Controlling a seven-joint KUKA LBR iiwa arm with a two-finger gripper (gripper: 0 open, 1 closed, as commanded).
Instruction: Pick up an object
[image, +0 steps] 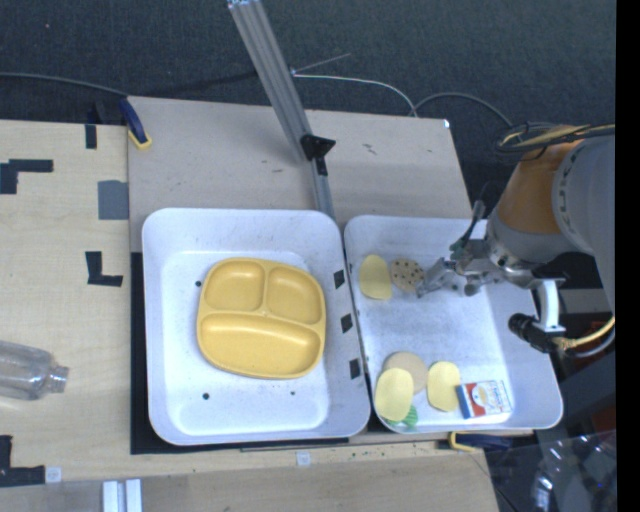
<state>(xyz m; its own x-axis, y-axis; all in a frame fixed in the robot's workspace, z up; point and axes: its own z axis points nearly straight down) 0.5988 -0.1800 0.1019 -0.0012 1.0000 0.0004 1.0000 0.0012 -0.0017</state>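
**Gripper low in the right bin, nothing picked yet**

A pale wooden bench (60, 300) stands on dark carpet and bears two shallow white bins side by side, with a clear plastic bottle (28, 373) lying on its side at the left edge. The left bin (160, 300) holds a yellow divided tray (262, 318), smooth moulded plastic with three compartments. The right bin (520, 400) holds the small things: a yellow oval piece (375, 277) near the top left, a brown speckled disc (405, 271) just beside it that looks like a cookie, and along the near edge a tan disc (408, 364), two more yellow ovals (394, 393) (443, 385) and a small red, white and blue packet (486, 398).

The arm reaches in from the right, and the gripper (432, 283) sits low over the bin floor, its tips just beside the cookie. The metal linkage blurs together at this slant, so I cannot tell whether the fingers are spread or pressed together, and nothing is seen between them.

This looks like the approach step, with the grasp not yet made. The cookie and the oval beside it seem the likeliest targets. Both are flat and thin, so the next move calls for the tips to straddle one cleanly, close on its edges, then lift straight up.
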